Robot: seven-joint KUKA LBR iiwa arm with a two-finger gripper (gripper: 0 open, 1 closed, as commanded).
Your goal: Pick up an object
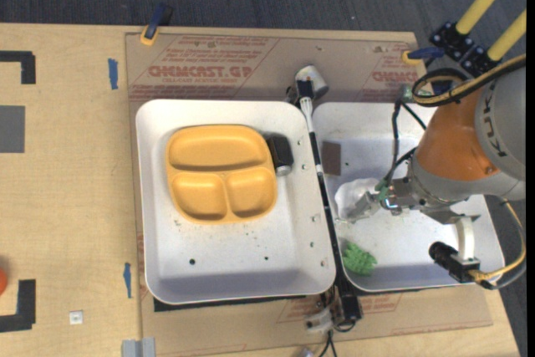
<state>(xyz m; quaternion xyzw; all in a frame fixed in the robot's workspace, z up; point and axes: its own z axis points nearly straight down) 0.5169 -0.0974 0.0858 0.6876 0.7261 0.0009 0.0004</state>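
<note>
The robot's hand (361,206) is lowered into the right bin (368,125), grip state impossible to tell, poised for picking near a green object (359,258) just below it.

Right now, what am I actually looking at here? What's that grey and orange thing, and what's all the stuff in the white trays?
One camera above a bench looks down at a slant. The grey and orange thing is a robot arm reaching in from the right; its gripper sits low in the right bin, by something pale and crinkly I can't identify. I can't tell whether it holds anything. That bin also has a small green object and a brown block. The left bin holds a yellow divided tray with a dark object beside it.
</note>
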